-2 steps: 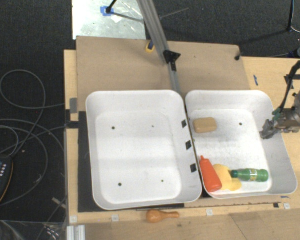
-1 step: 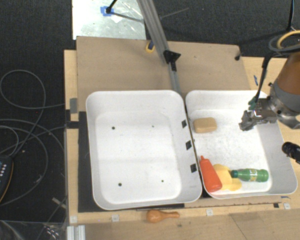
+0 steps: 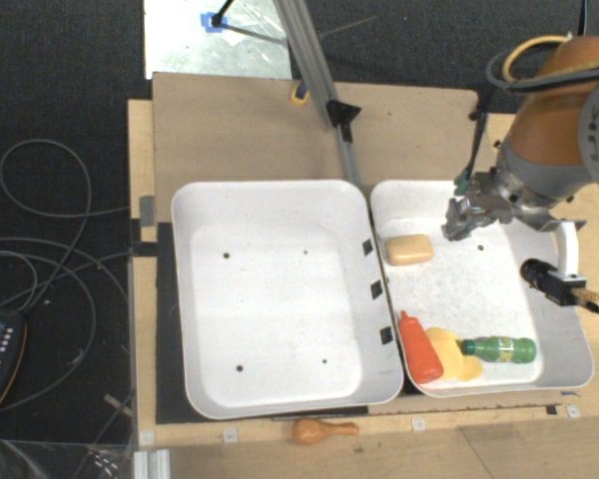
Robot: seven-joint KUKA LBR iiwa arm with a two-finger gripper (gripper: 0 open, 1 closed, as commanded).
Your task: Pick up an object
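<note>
Dark carpeted floor with loose cables around a brown table (image 3: 250,128); two white bins sit side by side on it. Left bin (image 3: 195,267) shows bare white floor. Right bin (image 3: 569,352) has all the objects: a tan sponge-like block (image 3: 409,249) near its upper left, a red bottle (image 3: 420,348) lying along the left wall at the near end, a yellow object (image 3: 453,354) touching the red bottle, and a green bottle (image 3: 499,348) lying on its side just right of the yellow one.

Arm (image 3: 564,118) comes in from the right, orange band up top. The tool (image 3: 461,220) hangs over the far part of the right bin, just right of the tan block and apart from it (small gap visible). Nothing seen between its fingers. How far open it is: can't tell, it's a dark blur at this angle.

An orange-brown pear-shaped item (image 3: 322,429) lies on the table in front of the bins.
</note>
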